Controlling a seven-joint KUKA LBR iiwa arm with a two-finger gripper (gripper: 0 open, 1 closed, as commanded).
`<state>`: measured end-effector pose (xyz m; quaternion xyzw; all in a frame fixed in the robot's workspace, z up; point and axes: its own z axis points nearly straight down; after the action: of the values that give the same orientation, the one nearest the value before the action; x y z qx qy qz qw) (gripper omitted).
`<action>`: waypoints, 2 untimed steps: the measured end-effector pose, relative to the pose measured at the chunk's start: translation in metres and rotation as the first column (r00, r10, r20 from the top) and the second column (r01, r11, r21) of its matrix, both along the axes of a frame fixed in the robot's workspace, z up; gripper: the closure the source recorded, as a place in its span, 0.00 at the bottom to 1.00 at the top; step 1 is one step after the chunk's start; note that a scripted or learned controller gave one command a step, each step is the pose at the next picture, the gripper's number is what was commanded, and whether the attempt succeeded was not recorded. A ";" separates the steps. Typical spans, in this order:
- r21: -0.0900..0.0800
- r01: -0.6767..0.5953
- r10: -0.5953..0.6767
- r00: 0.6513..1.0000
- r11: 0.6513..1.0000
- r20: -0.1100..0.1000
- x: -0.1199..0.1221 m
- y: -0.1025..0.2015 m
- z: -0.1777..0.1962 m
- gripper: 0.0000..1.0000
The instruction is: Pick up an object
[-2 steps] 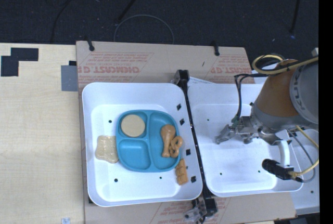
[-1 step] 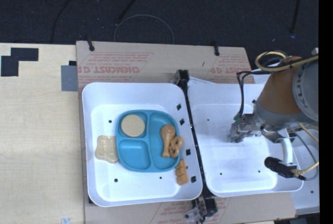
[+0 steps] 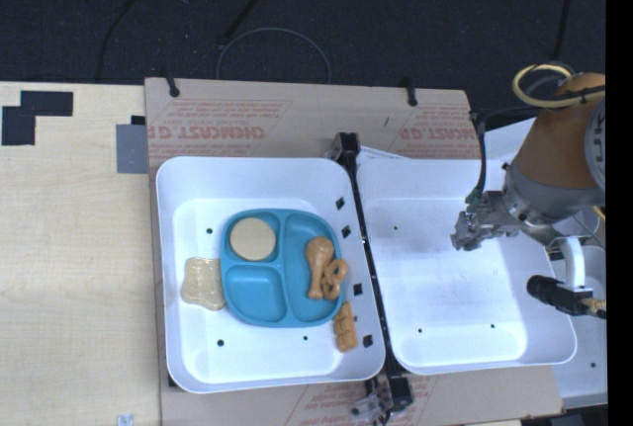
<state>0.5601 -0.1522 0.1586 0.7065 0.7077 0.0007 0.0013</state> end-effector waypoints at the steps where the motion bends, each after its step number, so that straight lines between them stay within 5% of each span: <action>1: 0.000 0.001 -0.001 1.000 1.000 0.001 -0.001 -0.002 0.063 1.00; 2: 0.000 0.000 0.000 1.000 1.000 -0.001 -0.003 -0.002 0.106 1.00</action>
<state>0.5572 -0.1546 0.2644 0.7066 0.7076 0.0006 0.0009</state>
